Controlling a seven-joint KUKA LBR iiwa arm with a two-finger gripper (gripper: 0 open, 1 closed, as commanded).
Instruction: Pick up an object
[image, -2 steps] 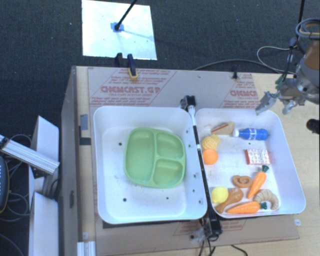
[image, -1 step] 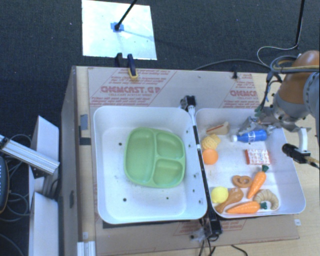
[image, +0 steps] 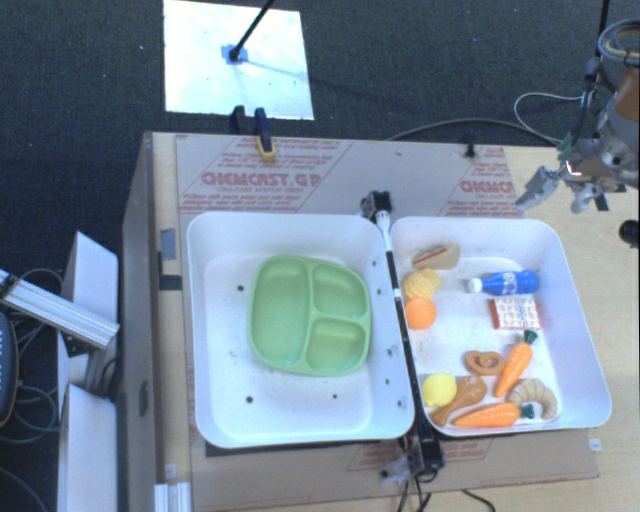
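The right bin (image: 570, 300) holds several toy foods: a hot dog (image: 436, 256), a blue bottle (image: 505, 283), a yellow corn piece (image: 420, 285), an orange (image: 421, 313), a red and white box (image: 515, 314), a pretzel (image: 484, 361), two carrots (image: 515, 365) (image: 490, 415), a lemon (image: 438, 388), a drumstick (image: 460, 397) and a croissant (image: 535, 397). My gripper (image: 558, 195) hangs above the bench just beyond the bin's far right corner. Its two fingers are spread open with nothing between them.
The left bin (image: 215, 330) carries a green divided plate (image: 308, 315). A black divider rail (image: 395, 310) runs between the bins. Cables (image: 545, 100) trail near the arm at the upper right.
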